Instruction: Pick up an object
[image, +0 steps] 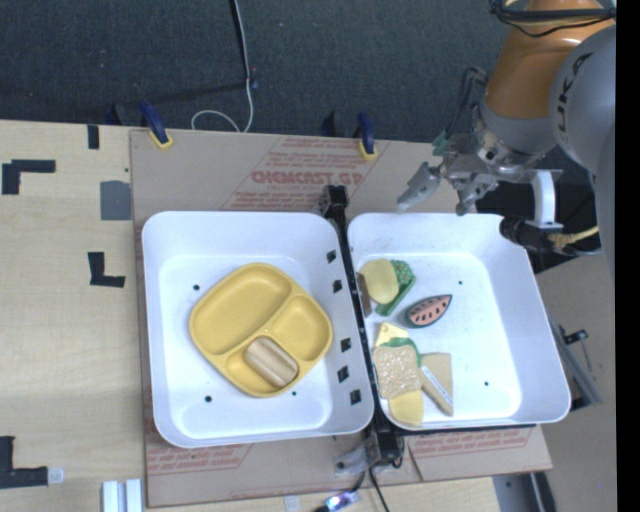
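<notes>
Camera view: gripper hangs above the back rim of the right bin, fingers spread wide, holding nothing. Melon slice lies alone mid-bin; sandwich pile is crowded by the divider. Left bin has a yellow tray. Best bet: drop straight over the melon and straddle its narrow width.

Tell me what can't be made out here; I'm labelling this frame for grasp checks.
- Arm: upper part cut off by the camera view's top edge.
- Gripper: nothing seen between its spread fingers.
- Cracker, cheese pieces: overlapping, lower edges hidden.
- Item under the yellow piece: green part mostly covered.
</notes>
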